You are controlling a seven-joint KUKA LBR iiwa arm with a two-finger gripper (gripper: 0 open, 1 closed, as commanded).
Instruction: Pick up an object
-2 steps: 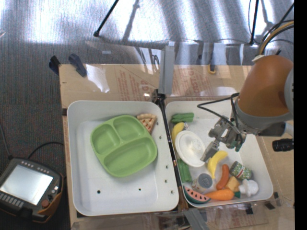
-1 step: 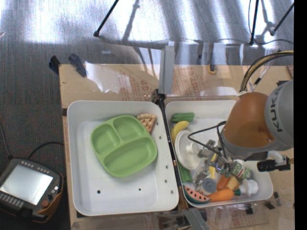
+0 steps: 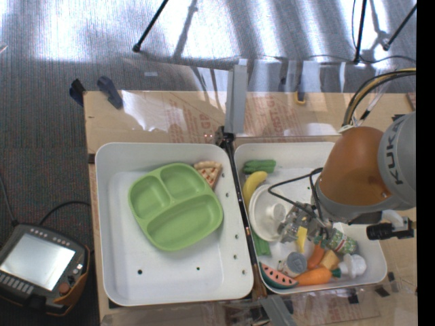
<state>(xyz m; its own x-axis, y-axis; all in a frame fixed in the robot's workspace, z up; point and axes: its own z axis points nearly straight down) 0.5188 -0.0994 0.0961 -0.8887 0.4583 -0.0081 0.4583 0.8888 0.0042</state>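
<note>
The gripper sits low in the right bin above crowded toy food, beside a white bowl; its grip cannot be told. Best aim at one free piece, like the carrot near the front wall, and descend straight

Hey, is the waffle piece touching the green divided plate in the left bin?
Touching. The camera view shows the waffle piece pressed against the upper right rim of the green divided plate, with no white bin floor between them.

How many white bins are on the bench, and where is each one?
2. The left bin holds a green divided plate. The right bin holds the toy food, with the tool above it.
</note>
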